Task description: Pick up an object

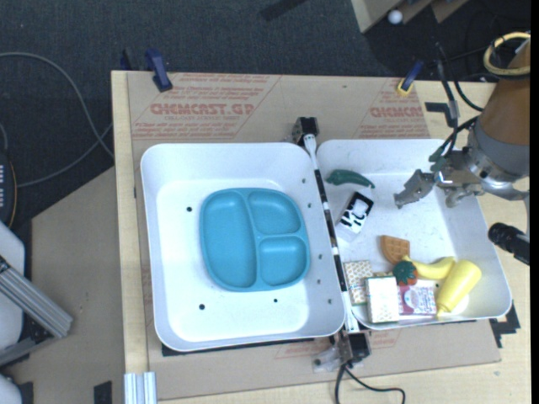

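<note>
At the near edge of the right bin (497, 305), a small box (383, 300) is lying flat, with a red-and-white packet (418, 300) just beside it on the side away from the plate and a patterned card (358, 273) touching it on the plate side. A yellow bottle (459, 284) is resting at a tilt just past the packet, near the bin's outer wall. A banana (432, 268) is lying against the bottle, and a strawberry (406, 271) is sitting at the banana's plate-side end. A cracker (393, 247) is lying just behind the strawberry. Farther back, near the wall shared with the left bin (160, 192), a black-and-white tag (356, 211) is lying tilted, and a green pepper (349, 178) is lying behind it.

The blue plate (253, 238), split into three sections, is sitting flat in the middle of the left bin, well apart from everything in the right bin.

The pincer (410, 194) is hanging over the bare back part of the right bin, on the far side of the cracker from the box and away from the pepper. Its fingers are standing spread, with nothing between them. The arm (505, 124) is reaching in over the right bin's outer wall. Both bins are sitting on a cardboard-covered surface (210, 108).
</note>
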`<action>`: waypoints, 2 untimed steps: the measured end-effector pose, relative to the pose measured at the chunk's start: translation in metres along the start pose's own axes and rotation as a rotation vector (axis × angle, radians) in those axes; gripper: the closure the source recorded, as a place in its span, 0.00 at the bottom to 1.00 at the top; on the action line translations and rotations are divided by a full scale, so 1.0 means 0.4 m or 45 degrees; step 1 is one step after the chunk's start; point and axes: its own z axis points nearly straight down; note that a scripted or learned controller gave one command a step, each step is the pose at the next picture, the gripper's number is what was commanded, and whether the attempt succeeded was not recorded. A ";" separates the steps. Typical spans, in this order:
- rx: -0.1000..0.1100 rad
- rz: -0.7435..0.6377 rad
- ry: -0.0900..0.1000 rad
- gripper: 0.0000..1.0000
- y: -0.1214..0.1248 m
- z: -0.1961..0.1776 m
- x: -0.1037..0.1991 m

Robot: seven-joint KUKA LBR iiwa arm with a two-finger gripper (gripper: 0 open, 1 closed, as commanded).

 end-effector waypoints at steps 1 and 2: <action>0.001 0.001 -0.001 0.00 -0.034 0.217 -0.040; 0.001 0.000 0.001 0.00 -0.031 0.346 0.027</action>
